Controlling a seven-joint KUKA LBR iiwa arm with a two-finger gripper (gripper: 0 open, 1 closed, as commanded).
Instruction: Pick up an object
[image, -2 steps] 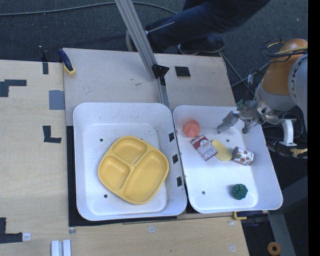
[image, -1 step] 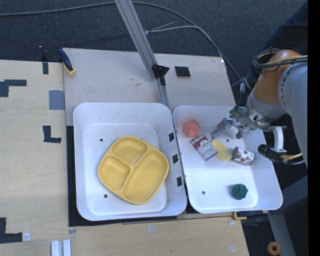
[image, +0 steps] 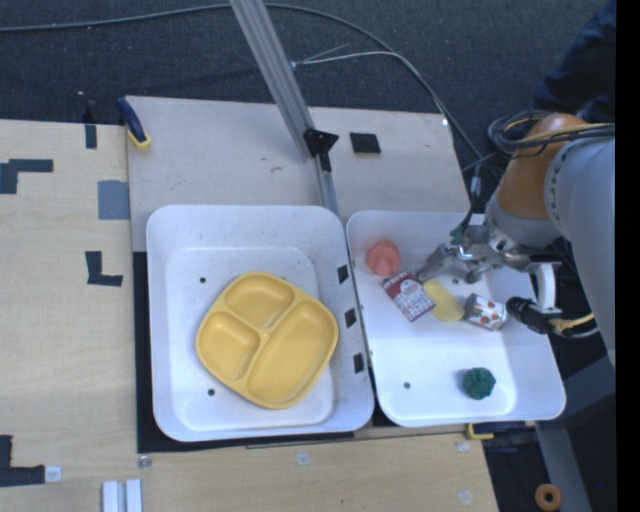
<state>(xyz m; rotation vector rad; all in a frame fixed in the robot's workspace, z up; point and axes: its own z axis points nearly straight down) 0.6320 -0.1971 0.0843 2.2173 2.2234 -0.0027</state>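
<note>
Even, fairly bright light falls from overhead, and nothing is blown out. The two white bins (image: 250, 225) are the brightest areas, with a soft sheen but no hard glare. Shadows are faint and short; the yellow plate (image: 267, 338) casts a thin dark rim on its lower edge. The dark floor along the top stays dim. The picture is slightly soft and grainy, and the small things in the right bin (image: 520, 395) lack fine detail.

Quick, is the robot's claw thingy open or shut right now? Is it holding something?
End effector: it cannot be told. It hovers in the right bin, above the yellow object, with nothing visibly held.
</note>
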